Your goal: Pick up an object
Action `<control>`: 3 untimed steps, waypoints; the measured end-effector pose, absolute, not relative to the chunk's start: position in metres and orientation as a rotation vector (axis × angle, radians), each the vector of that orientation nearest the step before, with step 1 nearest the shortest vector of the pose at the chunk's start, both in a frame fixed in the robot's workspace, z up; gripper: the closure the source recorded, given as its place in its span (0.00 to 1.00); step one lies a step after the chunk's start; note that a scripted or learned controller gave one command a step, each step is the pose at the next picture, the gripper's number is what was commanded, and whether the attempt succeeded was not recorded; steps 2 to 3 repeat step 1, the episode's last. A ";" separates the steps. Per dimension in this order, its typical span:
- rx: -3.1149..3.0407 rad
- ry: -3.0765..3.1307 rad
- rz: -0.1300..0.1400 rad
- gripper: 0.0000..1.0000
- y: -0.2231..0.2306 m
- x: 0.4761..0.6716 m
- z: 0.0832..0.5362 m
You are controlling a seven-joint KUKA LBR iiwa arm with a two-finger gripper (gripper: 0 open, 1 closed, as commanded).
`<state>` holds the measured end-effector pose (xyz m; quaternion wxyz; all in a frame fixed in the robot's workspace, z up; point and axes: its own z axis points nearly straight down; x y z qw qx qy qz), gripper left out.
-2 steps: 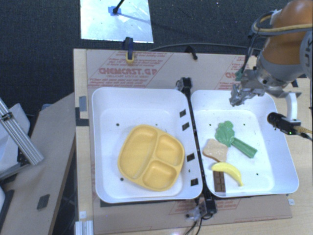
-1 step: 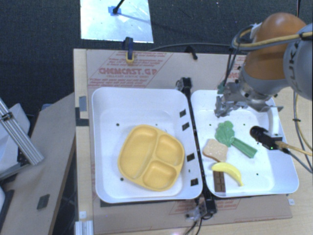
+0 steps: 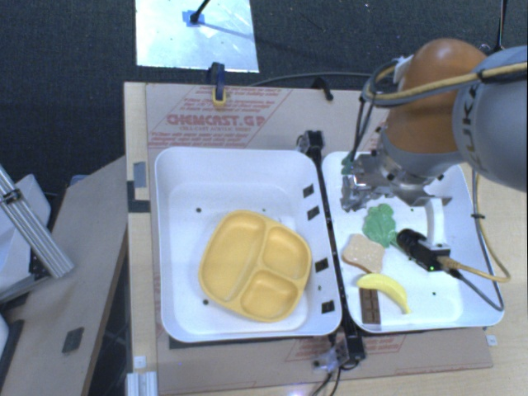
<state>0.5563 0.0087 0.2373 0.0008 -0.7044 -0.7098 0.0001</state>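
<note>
My gripper (image 3: 356,191) hangs low over the back left part of the right bin (image 3: 462,308), under the grey arm and its orange band. Just right of and in front of it lies a green leafy toy (image 3: 380,223). A tan slice of toast (image 3: 364,253) rests in front of that. Nearer the front edge lies a yellow banana (image 3: 385,289), with a small brown bar (image 3: 370,306) beside it on the left. Nothing is seen held in the gripper.
The left bin (image 3: 190,180) holds a yellow divided plate (image 3: 254,264). A black rail with clips (image 3: 322,213) separates the two bins. The arm's body covers the back right of the right bin.
</note>
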 end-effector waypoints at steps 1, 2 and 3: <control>-2.210 -2.231 -0.002 1.00 0.067 0.546 0.230; -2.210 -2.231 -0.002 1.00 0.067 0.546 0.230; -2.210 -2.231 -0.002 1.00 0.067 0.546 0.230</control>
